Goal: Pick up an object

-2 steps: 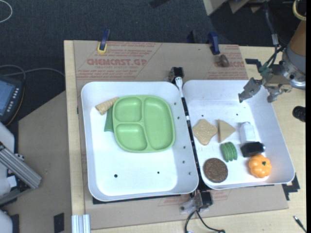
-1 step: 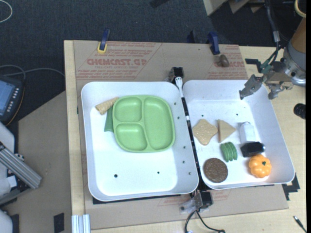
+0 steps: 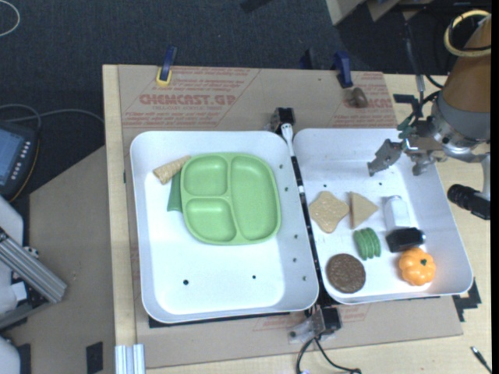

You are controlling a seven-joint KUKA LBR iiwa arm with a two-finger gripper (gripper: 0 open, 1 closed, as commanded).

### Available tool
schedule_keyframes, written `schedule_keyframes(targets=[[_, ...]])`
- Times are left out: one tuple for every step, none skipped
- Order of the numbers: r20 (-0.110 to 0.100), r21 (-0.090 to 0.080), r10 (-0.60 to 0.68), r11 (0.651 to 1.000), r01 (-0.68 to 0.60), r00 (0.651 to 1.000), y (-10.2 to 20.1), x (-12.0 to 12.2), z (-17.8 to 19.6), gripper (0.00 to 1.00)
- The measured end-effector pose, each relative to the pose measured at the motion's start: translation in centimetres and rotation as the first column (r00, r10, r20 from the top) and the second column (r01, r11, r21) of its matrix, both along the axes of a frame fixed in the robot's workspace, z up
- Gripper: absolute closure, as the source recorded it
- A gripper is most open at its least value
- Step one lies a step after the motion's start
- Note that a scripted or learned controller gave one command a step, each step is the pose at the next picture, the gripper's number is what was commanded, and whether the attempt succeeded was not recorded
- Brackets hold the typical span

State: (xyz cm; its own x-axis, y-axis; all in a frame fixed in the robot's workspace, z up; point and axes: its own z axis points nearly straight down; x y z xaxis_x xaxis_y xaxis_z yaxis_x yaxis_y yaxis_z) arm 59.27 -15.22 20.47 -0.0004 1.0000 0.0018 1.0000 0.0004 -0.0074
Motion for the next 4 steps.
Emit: schedule_keyframes(targets=[[0.002,0.0,0.0,1.0,0.0,1.0,0.2,0.3,-4.3,0.0],[0.001,0.0,-0.001,1.0,0.001,1.0,0.1,-0.8,-9.6,0.0],[0.011,-0.003,-0.001,1.0,0.001,1.0,0.1,-0.6,-11.8,0.0],[0.01,-0.002,-0.001,1.0,0.001,1.0,0.1,-0.7,-10.9,1.0]])
